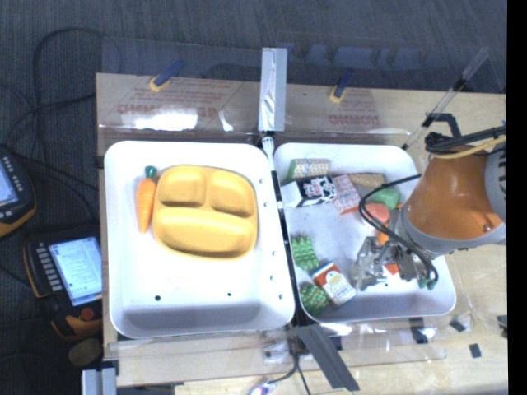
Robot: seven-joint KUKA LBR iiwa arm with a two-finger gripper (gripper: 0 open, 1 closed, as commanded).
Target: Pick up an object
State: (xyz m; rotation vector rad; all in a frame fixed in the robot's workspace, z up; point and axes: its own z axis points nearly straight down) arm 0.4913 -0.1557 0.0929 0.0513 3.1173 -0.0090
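My gripper (372, 267) hangs low in the right bin (428, 301), near its front right part, under the orange band of the arm (453, 200). A small red and white carton (336, 285) lies just left of the gripper. Green toy pieces (305, 253) sit by the bin's left wall. Small printed cartons (317, 186) lie at the back of the bin. An orange and green item (377, 208) lies partly hidden by the arm. Nothing clearly shows between the fingers.
The left bin (132, 295) holds a yellow sectioned tray (206, 211) and a toy carrot (146, 201) along the tray's left side. A metal divider (272, 89) stands behind the bins. Cables and devices lie off the bench at left.
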